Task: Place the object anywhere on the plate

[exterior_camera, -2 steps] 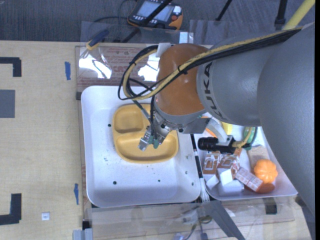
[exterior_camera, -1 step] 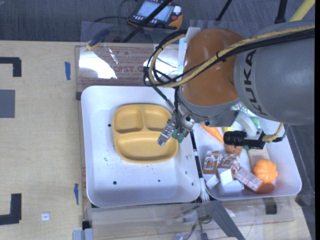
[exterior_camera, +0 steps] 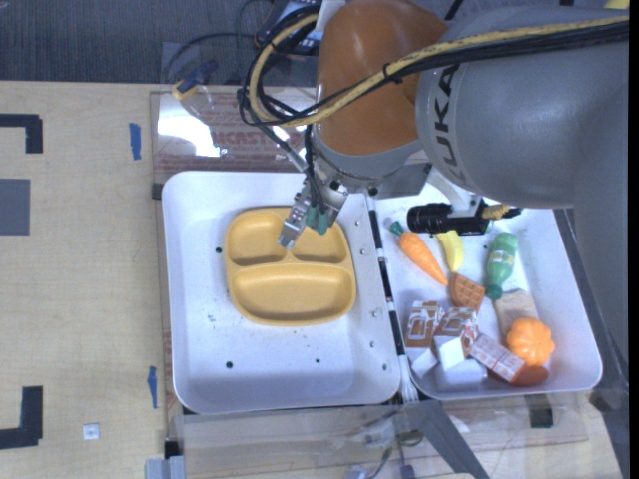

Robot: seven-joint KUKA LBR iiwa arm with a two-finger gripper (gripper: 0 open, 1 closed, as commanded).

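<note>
Yellow plate (exterior_camera: 290, 292) sitting in left bin (exterior_camera: 200, 347). Gripper (exterior_camera: 305, 220) hovering over plate's upper compartments, fingers clamping small teal object (exterior_camera: 320, 219), positioning for release onto plate. Other toys crowding right bin (exterior_camera: 584, 352).

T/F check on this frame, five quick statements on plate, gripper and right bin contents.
1. The yellow divided plate sits in the left bin. True.
2. The gripper is over the right bin. False: it hangs over the plate's upper compartments.
3. A toy carrot lies in the right bin. True.
4. The small orange pumpkin lies on the plate. False: it is in the right bin, near the lower right corner.
5. The green bottle lies in the left bin. False: it is in the right bin, right of the carrot.
</note>
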